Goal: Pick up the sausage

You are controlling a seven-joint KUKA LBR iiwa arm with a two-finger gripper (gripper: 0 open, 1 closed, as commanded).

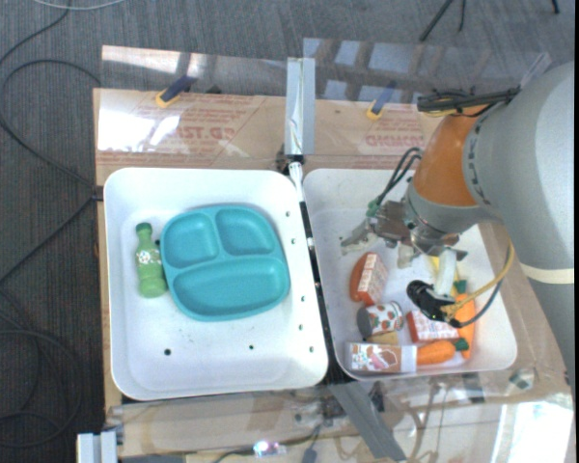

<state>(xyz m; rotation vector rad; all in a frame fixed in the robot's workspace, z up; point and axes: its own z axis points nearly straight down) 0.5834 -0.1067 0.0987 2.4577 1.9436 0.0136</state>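
Note:
The right bin (328, 196) holds a cluster of toy foods at its near end. A short brown-red piece with a pale band (383, 316), which looks like the sausage, lies among them, just below an orange-red carton (369, 278). My gripper (364, 226) hangs over the middle of this bin, above and slightly left of the carton. Its grey fingers (352, 241) are spread open with nothing between them. The sausage is about a hand's width nearer the front edge than the gripper.
A white-and-red carton (381, 358), an orange carrot (441, 352) and a red box (428, 328) crowd the right bin's front corner. A pale yellow item (445, 270) lies under the wrist. The left bin (125, 287) holds a teal divided plate (227, 260) and a green bottle (150, 261).

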